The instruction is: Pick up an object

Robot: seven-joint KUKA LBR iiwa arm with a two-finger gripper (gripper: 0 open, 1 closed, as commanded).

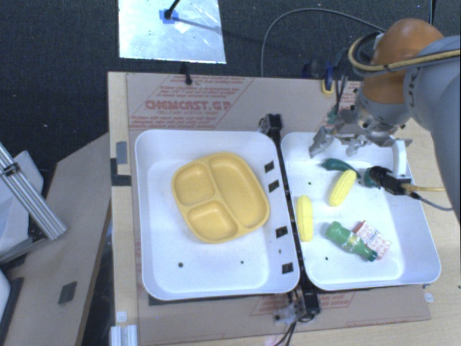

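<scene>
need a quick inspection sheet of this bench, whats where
surface: two white bins side by side, left bin and right bin, on a board with red print
job's things: right bin holds a corn cob with green husk, a second yellow cob near the divider, and a green bottle with a red and white label
clutter: yellow divided plate in the left bin
grippers: gripper hangs over the right bin's far edge, nothing between its fingers
cables: black cable arcs behind the bench; yellow one at right
surroundings: shiny sheet on dark floor
</scene>
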